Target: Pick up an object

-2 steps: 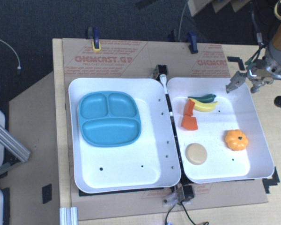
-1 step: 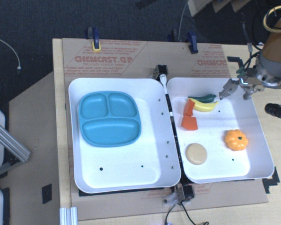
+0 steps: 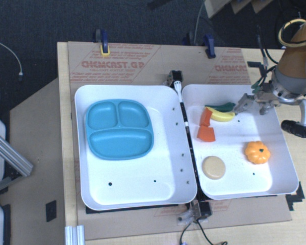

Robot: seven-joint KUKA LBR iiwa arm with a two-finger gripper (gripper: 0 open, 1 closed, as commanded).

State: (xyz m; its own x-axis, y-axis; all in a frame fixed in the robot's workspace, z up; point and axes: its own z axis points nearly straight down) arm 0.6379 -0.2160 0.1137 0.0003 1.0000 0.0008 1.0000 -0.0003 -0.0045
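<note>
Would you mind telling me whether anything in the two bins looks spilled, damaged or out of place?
Nothing stands out. The blue divided plate lies flat in the left bin; the banana, orange blocks, pumpkin and round cookie sit loose but intact in the right bin.

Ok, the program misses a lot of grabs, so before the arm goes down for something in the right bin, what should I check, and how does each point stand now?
1. Claw over the right bin, near its far edge: ok.
2. Target close by: the yellow banana lies just left of the claw, a dark green item behind it: ok.
3. Target free of neighbours: banana touches the green item and the upper orange-red block: not ok.
4. Easier targets apart: orange pumpkin and tan round disc each lie alone: ok.
5. Finger opening: cannot tell.
6. Blue divided plate lies in the left bin, out of the way: ok.
</note>
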